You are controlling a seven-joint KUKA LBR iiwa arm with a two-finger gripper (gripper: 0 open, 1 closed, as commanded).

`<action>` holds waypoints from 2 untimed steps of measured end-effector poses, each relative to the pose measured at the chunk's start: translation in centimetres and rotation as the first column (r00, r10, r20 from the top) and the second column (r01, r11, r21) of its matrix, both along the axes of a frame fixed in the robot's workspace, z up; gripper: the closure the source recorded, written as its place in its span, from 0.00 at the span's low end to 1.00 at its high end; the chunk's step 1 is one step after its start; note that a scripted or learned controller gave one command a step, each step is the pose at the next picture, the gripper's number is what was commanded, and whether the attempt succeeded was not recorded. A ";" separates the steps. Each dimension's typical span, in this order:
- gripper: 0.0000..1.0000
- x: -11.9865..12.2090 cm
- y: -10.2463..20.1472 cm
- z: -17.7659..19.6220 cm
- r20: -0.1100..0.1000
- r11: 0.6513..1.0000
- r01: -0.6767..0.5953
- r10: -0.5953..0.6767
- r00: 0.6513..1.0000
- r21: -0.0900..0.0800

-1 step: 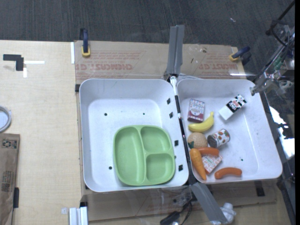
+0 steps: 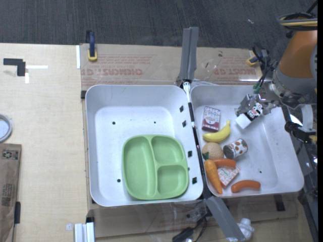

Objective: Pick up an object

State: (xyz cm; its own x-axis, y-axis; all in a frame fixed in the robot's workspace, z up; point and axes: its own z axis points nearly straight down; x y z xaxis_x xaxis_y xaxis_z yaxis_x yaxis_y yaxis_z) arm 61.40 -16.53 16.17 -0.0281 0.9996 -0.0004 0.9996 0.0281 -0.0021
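Right bin (image 2: 282, 183), contents: banana (image 2: 218, 132), yellow, lying near the middle-left; a small red-and-white packet (image 2: 211, 118) just above it; a round tan item (image 2: 212, 150) below it; a small can (image 2: 235, 148) on its side to the right of that; a carrot (image 2: 213, 176) along the left wall, touching a flat red-and-white packet (image 2: 228, 175); a sausage (image 2: 245, 186) near the front wall. No single item is marked as the target; any of these would serve.

Gripper (image 2: 251, 111): poised over the bin's upper right area, well apart from the cluster. A small white piece with dark and red marks sits at its tip; whether that is a held object or part of the tool cannot be told, nor whether the fingers are wide or narrow.

Left bin (image 2: 101, 105): holds a green divided plate (image 2: 155, 166).

Step, as judged: either approach or an early lift. If nothing is held, the next move calls for travel left and down toward the cluster, to an item with free sides, such as the sausage or the can.
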 end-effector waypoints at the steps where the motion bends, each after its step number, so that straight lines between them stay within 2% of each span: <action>1: 0.00 2.0 -2.0 -4.6 0.025 0.999 -0.045 0.045 0.999 -0.007; 2: 0.00 3.0 -3.4 -5.4 0.025 0.985 -0.171 0.171 0.985 -0.011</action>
